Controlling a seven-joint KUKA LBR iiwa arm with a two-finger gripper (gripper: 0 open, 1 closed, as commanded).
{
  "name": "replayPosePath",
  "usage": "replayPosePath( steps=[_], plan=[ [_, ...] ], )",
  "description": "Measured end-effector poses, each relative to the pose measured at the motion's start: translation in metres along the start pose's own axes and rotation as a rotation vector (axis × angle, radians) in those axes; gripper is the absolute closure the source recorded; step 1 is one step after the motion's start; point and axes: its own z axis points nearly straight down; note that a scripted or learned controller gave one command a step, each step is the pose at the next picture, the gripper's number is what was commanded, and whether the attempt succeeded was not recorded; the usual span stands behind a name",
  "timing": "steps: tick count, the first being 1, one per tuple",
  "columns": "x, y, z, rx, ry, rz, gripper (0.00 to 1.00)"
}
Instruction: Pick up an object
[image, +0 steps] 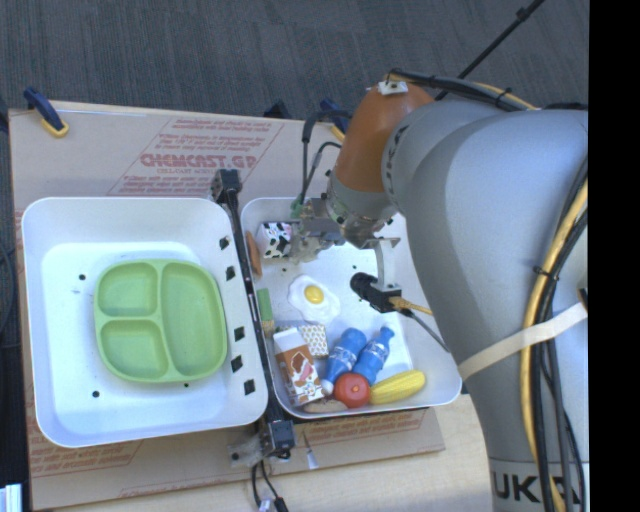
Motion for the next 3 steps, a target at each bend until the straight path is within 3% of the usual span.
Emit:
replayPosePath(
  steps=[1,2,3],
  plan=[
    [0.008,-0.048,-0.091,-0.036,0.006,-0.003,1.00],
    [0.008,-0.049,-0.089,-0.033,0.006,-0.003,0.00],
    [-0.032,-0.097,0.014,-0.031,0.005,-0.005,0.00]
  ],
)
